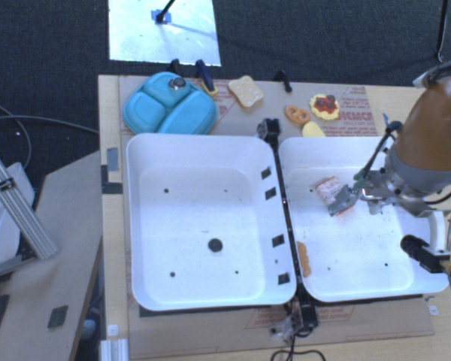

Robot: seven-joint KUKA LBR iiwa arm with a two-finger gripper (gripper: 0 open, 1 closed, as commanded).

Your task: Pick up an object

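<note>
Two bins: left bin mostly bare (one dark disc); right bin has packet touching end effector, grip state unclear, orange piece at divider edge.

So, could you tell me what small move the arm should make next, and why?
Probably a slight lift to test the grasp: the gripper sits low in the right bin, right against the small red-and-white packet, but the view does not settle whether it holds it.

Packet in right bin — disc in left bin.
</note>
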